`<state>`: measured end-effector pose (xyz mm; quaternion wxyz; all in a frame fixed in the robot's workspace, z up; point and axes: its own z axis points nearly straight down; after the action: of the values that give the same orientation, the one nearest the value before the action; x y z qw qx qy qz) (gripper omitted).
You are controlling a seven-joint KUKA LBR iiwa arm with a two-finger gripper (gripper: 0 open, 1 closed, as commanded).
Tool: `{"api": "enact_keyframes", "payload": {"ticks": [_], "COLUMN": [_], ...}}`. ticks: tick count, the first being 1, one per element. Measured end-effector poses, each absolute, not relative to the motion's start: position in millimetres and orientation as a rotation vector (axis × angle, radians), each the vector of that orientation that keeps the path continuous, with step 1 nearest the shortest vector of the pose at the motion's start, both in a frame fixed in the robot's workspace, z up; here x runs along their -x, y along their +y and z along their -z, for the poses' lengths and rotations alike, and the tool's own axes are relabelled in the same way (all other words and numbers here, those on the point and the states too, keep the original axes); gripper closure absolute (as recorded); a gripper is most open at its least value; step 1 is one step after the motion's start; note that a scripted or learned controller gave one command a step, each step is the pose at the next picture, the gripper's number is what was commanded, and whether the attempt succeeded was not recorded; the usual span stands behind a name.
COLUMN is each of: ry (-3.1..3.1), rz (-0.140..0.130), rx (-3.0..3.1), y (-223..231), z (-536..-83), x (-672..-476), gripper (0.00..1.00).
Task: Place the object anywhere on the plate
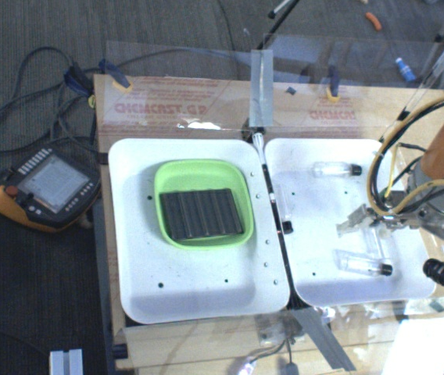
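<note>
One fixed camera looks down at a slant on the bench. Both white bins sit mid-frame, fairly near.

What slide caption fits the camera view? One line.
Gripper hovers among clear tubes in right bin; green plate holds dark ridged block.

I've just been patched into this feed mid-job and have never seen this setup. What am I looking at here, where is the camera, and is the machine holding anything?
One camera sits fixed above a bench and looks down at a slant on two shallow white bins side by side. The left bin holds a green plate with a dark ribbed slab lying on it. The right bin holds two clear tubes with dark caps: one near the far side, one near the front. The grey robot arm reaches in from the right, trailing yellow and black cables, with its two-finger gripper low over the right bin between the two tubes. Its parts are see-through and blurred, so I cannot tell whether anything is held.
</note>
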<state>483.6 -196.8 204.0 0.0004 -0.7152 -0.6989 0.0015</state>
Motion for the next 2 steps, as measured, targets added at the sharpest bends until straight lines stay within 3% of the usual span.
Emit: {"api": "enact_keyframes", "payload": {"ticks": [2], "ry": [-2.195], "rz": [-0.005], "rx": [2.246], "y": [-196.8], "z": [-204.0], "x": [-483.6], "gripper": [0.0]}}
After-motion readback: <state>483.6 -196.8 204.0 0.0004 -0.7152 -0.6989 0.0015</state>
